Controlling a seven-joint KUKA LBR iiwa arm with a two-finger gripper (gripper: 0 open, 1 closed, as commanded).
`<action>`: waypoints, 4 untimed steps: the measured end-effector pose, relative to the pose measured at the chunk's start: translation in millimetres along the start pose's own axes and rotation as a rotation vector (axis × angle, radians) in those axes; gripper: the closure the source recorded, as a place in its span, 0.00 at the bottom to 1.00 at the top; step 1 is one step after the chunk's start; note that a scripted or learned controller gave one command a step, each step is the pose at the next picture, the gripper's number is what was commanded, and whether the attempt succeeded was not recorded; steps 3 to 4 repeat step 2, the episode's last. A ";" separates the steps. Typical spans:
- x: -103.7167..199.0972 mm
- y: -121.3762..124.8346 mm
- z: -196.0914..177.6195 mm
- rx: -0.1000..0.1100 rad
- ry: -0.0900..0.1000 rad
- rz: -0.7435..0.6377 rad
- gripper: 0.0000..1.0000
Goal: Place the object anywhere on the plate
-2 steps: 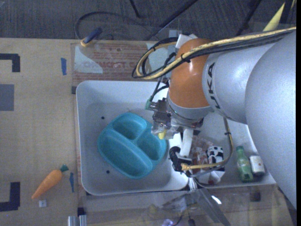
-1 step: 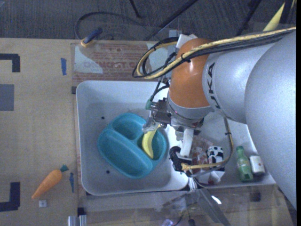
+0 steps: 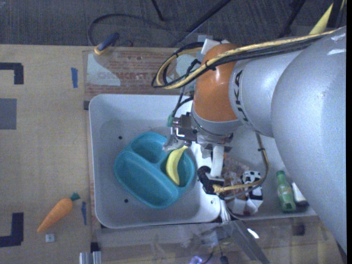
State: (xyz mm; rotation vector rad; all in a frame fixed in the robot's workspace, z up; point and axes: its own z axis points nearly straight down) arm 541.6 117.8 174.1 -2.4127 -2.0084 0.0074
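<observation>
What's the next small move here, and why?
Probably lift the hand straight up and away. The banana already lies in the small right compartment of the teal plate, so the placement looks done. The fingertips sit right at the banana's top end, so retreat gently.

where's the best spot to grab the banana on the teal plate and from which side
Probably the banana's middle, coming straight down. It lies flat in the right compartment of the divided teal plate, long axis running up-down in the view, so fingers should close across its narrow width, left to right. The compartment's ridge and rim crowd its sides, so a top approach looks safest.
</observation>
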 end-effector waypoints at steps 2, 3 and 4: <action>18.3 -10.6 -9.5 0.000 0.000 0.098 0.00; 18.3 -10.6 -9.5 0.000 0.000 0.098 0.00; 18.3 -10.6 -9.5 0.000 0.000 0.098 0.00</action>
